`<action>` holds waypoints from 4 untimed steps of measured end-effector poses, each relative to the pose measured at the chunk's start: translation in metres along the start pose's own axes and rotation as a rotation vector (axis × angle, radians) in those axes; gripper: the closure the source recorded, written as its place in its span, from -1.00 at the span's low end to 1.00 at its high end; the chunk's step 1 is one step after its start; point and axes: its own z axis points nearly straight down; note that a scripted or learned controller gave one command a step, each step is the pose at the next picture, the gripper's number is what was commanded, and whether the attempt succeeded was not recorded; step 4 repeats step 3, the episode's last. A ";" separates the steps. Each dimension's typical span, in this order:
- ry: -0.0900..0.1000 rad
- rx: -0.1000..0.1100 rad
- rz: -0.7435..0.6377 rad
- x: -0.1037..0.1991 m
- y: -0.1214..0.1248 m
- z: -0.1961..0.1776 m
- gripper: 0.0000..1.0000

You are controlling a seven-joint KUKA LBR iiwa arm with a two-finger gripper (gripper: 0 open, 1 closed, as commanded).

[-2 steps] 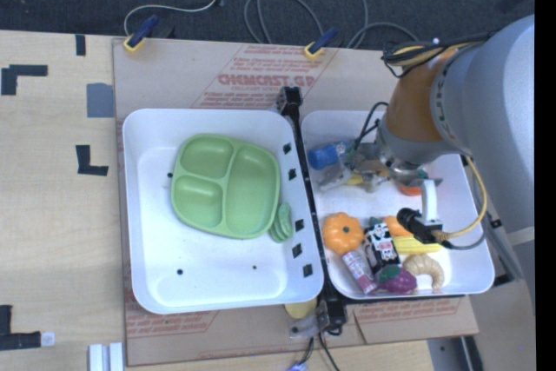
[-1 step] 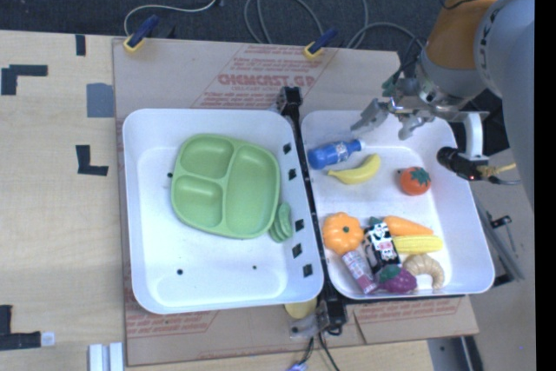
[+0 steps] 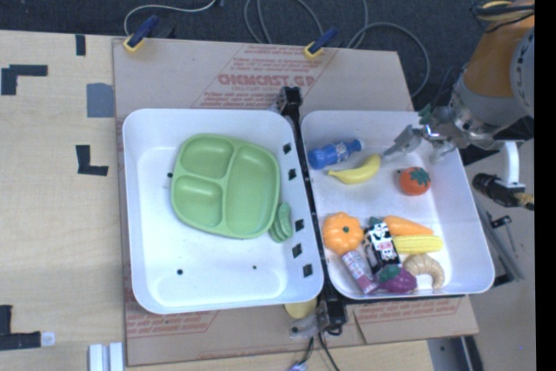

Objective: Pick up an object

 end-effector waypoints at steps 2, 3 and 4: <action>-0.001 -0.001 0.004 -0.025 -0.050 0.026 -1.00; 0.000 -0.004 -0.009 0.031 -0.009 0.084 -1.00; 0.000 -0.004 -0.009 0.031 -0.009 0.084 -1.00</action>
